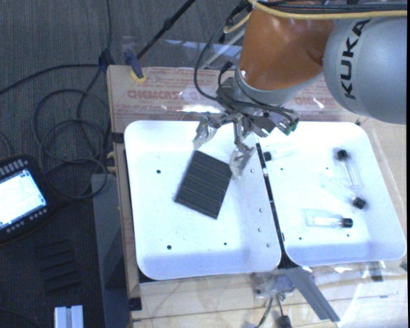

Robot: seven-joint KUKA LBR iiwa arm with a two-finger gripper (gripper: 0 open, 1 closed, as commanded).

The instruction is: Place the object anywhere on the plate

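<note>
Vials, clear with black caps, lie in my right bin [389, 241]: one [329, 219] near the front, another [348, 178] further back. Left bin [143, 251] holds the dark ribbed plate [203, 184], lying flat and askew. Beyond it my arm [307, 39] reaches in from the right, wrist pointing down, gripper [224, 144] spread open over the plate's far edge, holding nothing.

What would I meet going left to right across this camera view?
Handheld screen unit → dark ribbed plate in the left bin → gripper → clear tube lying flat → second clear tube, dark-capped, in the right bin.
</note>
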